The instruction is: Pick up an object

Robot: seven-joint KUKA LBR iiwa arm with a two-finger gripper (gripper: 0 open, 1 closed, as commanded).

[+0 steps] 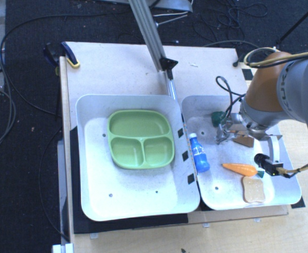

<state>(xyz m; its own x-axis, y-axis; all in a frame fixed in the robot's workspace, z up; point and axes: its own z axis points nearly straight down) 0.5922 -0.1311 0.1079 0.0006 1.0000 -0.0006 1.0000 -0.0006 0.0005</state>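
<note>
blue tube [199, 153] with white label, cylindrical, glossy plastic, lies at left edge of right bin [286, 196]. orange carrot [240, 168] and tan bread slice [253, 190] nearby. gripper [223, 133] low in same bin; grip state unclear. green divided plate [141, 138] in left bin [90, 194]; dark floor, cables.

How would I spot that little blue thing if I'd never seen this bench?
Find the right-hand white bin, the one the arm reaches into. Along its left wall lies the blue bottle with a white cap. Its neighbours, a carrot and a tan slice, are orange and beige.
</note>
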